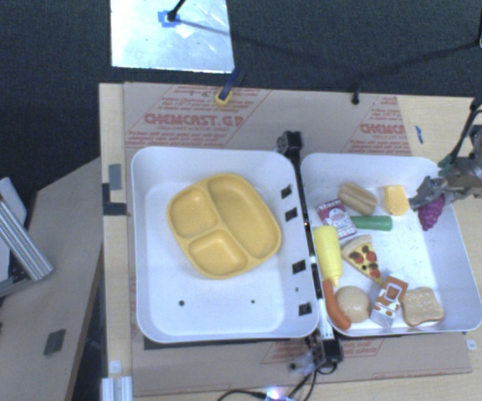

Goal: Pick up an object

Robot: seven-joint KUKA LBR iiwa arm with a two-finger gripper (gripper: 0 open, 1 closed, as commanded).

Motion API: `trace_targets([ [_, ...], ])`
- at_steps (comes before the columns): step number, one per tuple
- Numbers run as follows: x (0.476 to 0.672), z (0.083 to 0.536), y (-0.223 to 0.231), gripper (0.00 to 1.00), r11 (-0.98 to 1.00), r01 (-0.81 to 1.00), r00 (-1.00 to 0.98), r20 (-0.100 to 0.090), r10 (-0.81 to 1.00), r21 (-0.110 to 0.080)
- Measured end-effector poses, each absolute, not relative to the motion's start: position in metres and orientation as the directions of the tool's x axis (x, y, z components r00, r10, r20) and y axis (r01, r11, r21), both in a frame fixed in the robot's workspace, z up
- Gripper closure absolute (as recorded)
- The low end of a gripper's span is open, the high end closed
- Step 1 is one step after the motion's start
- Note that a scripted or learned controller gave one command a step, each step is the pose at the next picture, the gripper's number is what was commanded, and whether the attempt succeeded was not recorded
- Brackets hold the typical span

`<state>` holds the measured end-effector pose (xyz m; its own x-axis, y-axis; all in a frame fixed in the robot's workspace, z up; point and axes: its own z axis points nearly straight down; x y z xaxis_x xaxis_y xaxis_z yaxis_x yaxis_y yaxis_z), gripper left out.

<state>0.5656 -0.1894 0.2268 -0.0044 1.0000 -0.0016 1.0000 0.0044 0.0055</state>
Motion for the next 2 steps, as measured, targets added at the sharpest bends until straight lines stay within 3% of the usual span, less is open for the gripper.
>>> trace_targets([
  [2, 0.595, 0.222, -0.079, 1.0, 0.01, 1.0, -0.01, 0.002, 1.0, 0.002],
])
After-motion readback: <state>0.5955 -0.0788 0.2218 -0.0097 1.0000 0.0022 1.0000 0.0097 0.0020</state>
